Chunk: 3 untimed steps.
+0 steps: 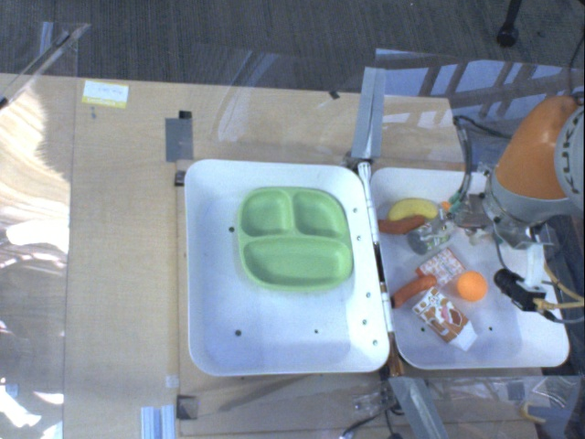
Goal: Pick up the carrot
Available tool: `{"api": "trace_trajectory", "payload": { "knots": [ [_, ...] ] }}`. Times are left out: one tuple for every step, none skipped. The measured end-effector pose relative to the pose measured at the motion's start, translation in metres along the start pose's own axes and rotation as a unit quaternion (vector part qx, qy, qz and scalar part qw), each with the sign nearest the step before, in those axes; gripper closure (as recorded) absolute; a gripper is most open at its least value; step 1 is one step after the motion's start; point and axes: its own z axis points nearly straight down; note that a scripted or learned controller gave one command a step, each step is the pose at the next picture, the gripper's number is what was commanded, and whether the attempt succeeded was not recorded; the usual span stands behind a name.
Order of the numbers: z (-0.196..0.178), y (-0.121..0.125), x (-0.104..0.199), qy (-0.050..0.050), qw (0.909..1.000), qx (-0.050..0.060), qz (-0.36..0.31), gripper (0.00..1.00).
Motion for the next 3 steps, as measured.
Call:
{"api": "trace_trajectory", "payload": {
  "knots": [
    [0.019,-0.047,-0.022,-0.001,0.9999,0.004,0.011,0.0],
    [0.019,-0.076,-0.034,0.0,0.9997,0.004,0.022,0.0],
    [0.038,0.08,-0.023,0.0,0.9915,0.051,0.12,0.0]
  ]
}}
